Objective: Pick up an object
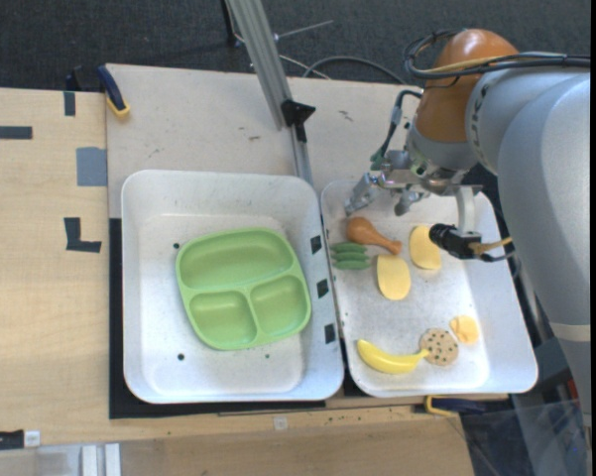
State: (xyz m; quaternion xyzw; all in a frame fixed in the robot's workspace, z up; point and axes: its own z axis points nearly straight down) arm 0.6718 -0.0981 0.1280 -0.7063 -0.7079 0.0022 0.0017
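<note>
The gripper [382,195] is seen at the far end of the right bin [496,365], its two fingers spread apart with nothing between them, just beyond the brown drumstick [369,233]. In the same bin are found a green pea pod [350,256] left of the drumstick, two pale yellow slices [394,277] nearby, and a banana [387,357], a spotted cookie [437,345] and a small orange piece [465,328] toward the near end. A green divided plate [243,288] is laid in the left bin [139,266] on the tabletop [40,305].
</note>
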